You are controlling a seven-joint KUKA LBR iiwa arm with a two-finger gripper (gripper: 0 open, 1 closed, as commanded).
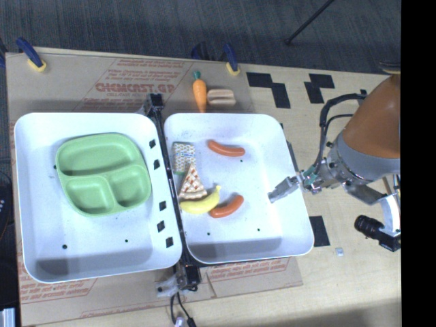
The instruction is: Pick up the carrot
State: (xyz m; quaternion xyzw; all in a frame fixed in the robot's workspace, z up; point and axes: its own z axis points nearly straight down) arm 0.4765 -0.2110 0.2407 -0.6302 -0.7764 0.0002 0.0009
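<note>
The carrot, orange with a green top, lies on the cardboard just behind the right bin, outside both bins. It sits next to a small hot-dog bun. My gripper hangs over the right side of the right bin, far from the carrot and toward the front right of it. Nothing shows in the gripper.
The right bin holds two sausages, a banana, a pizza slice and a patterned packet. A green divided plate lies in the left bin. Blue-and-yellow clamps stand along the back edge.
</note>
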